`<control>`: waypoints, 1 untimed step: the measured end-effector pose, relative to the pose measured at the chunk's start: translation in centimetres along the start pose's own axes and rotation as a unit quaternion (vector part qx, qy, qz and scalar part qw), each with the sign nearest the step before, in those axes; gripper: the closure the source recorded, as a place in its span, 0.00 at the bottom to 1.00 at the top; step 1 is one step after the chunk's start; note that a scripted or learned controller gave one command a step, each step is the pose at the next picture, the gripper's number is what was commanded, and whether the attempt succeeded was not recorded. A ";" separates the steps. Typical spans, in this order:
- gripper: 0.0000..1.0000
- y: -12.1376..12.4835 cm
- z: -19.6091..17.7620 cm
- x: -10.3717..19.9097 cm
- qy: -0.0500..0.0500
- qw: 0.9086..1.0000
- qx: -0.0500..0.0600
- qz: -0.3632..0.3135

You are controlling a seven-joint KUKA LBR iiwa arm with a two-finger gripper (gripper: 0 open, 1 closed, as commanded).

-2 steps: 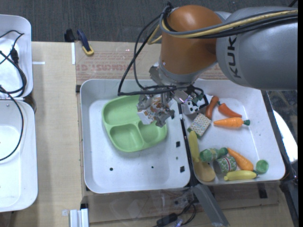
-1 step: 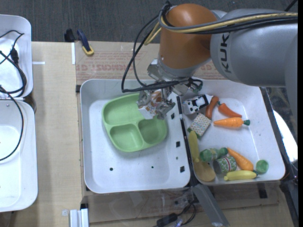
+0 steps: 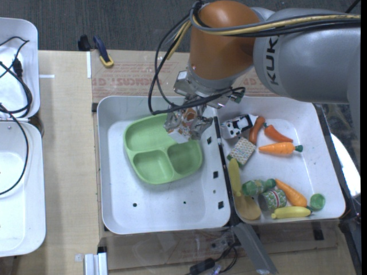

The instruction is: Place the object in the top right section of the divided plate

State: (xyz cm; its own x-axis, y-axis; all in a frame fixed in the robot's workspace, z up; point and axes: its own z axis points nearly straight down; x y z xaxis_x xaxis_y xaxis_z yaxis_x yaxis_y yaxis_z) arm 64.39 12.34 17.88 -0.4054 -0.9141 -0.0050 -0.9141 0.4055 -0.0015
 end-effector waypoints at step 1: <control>1.00 0.2 -3.2 -2.5 -0.001 0.993 0.000 -0.115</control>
State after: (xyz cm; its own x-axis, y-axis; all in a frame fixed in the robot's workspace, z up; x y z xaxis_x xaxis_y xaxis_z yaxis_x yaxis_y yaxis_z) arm 65.21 14.72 21.14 -0.1868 -0.9824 -0.0056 -0.9824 0.1868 -0.0035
